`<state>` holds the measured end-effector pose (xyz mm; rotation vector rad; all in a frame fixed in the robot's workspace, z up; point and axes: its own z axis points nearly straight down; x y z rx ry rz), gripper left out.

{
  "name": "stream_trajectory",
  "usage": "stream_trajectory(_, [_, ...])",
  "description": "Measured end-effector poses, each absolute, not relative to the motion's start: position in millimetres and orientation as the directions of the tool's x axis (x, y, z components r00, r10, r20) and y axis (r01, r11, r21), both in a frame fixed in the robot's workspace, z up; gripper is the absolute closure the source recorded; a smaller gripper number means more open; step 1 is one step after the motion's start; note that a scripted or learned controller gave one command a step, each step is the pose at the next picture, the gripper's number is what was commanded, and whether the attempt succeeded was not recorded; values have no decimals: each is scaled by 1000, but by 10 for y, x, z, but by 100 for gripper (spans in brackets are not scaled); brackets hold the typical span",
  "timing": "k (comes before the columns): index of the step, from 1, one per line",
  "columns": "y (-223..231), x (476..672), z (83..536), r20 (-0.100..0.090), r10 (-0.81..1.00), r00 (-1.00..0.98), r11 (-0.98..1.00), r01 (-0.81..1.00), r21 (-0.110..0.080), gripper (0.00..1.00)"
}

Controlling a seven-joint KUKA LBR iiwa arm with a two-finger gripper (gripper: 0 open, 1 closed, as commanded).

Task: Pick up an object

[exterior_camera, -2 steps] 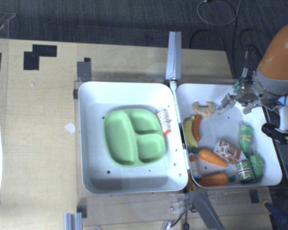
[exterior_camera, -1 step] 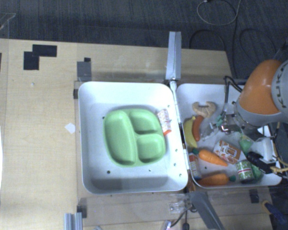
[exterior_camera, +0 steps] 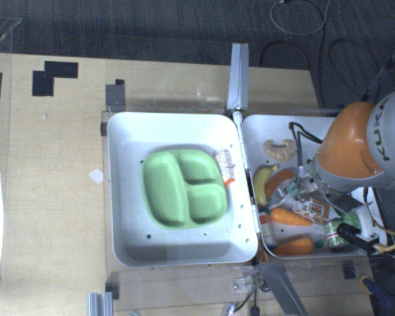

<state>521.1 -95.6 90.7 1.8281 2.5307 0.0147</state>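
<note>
The right bin [exterior_camera: 313,125] holds a heap of small things: a yellow banana [exterior_camera: 262,179], a red-orange piece [exterior_camera: 280,179] beside it, an orange carrot [exterior_camera: 291,217], a second orange piece [exterior_camera: 293,246], a beige pretzel-like item [exterior_camera: 280,150] and a green can [exterior_camera: 334,233]. My gripper [exterior_camera: 307,193] hangs below the orange band of the arm [exterior_camera: 347,147], low over the middle of this heap, just above the carrot and to the right of the banana. The arm's body hides part of the heap under it.
The left bin [exterior_camera: 122,176] holds a green divided plate [exterior_camera: 183,188], with a small red and white packet [exterior_camera: 225,166] at the plate's upper right corner. A metal divider post [exterior_camera: 237,78] stands between the bins. Cables lie on the floor behind.
</note>
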Motion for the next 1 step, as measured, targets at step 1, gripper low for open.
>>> stream_trajectory(1, [-931, 5231, 1018, -8, 949, -316, 316, 948, 23, 100])
